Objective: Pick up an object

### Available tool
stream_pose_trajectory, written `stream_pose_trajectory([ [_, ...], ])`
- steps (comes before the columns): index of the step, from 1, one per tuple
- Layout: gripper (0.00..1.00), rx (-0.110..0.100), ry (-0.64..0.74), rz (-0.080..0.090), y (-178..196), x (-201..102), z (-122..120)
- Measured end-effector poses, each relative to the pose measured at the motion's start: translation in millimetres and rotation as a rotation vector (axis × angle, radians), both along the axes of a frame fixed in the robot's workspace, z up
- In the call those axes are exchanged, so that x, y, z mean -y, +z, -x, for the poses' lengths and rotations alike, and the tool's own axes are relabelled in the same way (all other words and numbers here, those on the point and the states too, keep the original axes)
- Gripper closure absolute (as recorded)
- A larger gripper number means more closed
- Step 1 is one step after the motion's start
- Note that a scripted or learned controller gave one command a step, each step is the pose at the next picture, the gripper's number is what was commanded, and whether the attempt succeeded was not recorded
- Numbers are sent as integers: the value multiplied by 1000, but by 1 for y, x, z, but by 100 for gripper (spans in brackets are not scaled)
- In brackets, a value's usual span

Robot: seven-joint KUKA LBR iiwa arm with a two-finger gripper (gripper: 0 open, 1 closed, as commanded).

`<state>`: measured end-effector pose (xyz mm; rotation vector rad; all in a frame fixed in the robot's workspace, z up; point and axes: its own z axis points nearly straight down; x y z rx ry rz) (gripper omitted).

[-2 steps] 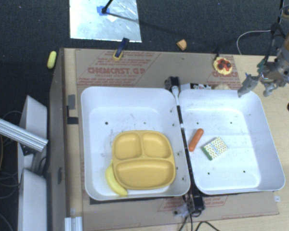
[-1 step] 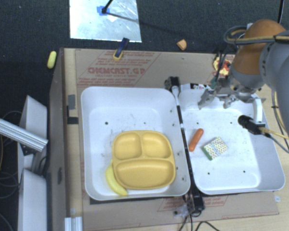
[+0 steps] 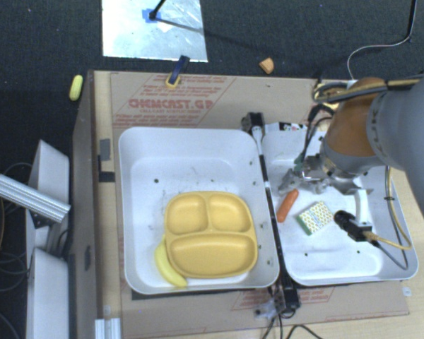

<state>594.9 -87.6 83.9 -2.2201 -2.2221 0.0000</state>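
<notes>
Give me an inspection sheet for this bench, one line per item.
Surface: two white bins side by side, left bin and right bin, on a cardboard sheet.
Job's things: orange carrot and green-and-white block in the right bin, lying apart; yellow divided tray with a banana at its edge in the left bin.
Clutter: yellow piece and tan piece on the floor beyond the bench.
Grippers: tool over the right bin above the carrot; finger state unclear.
Cables: yellow cable across the right bin's right side.
Surroundings: dark carpet, a shiny plate.
</notes>
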Motion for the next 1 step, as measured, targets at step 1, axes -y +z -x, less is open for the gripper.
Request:
stream_pose_trajectory([
  [1,100,3,0,0,11,0,-1],
])
